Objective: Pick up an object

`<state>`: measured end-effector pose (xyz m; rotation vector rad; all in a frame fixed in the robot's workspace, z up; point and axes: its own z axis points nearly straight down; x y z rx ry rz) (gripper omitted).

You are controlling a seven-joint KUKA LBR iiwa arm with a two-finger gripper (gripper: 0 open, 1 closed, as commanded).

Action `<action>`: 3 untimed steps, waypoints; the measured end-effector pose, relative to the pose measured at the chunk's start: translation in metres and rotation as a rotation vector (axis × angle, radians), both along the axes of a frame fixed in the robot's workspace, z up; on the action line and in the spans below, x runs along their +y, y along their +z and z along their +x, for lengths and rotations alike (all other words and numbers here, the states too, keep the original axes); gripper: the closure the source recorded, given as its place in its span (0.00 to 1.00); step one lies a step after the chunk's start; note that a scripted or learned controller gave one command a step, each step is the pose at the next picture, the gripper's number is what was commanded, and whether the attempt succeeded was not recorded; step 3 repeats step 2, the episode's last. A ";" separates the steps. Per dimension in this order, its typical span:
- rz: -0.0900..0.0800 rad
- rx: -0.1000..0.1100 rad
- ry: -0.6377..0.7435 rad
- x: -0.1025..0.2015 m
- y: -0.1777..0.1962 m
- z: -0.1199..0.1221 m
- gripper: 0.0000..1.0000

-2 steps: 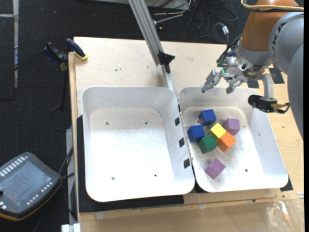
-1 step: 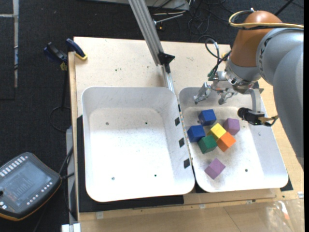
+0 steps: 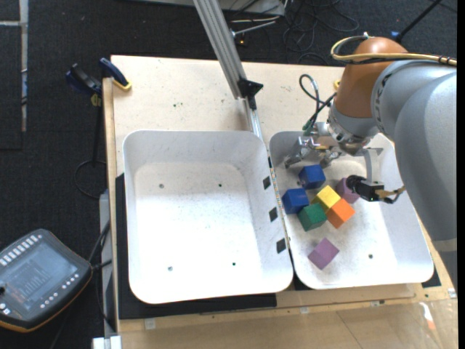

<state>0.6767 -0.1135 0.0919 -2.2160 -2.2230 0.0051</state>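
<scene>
Blocks (image 3: 320,203) lie just beneath the tool (image 3: 311,155).

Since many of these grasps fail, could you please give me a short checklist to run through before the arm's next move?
1. Blocks lie in the right bin: ok.
2. Claw is over that bin, near the upper blue block: ok.
3. A block is between the claw's fingers: cannot tell.
4. Target stands apart: not ok; blue, yellow, orange and green blocks crowd together.
5. An easier pick exists: ok; the purple block lies alone.
</scene>
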 end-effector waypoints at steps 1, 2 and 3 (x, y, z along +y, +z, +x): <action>-0.001 -0.007 0.001 0.000 0.014 0.002 1.00; -0.001 -0.011 -0.001 0.001 0.058 0.002 1.00; -0.001 -0.011 -0.001 0.001 0.058 0.002 1.00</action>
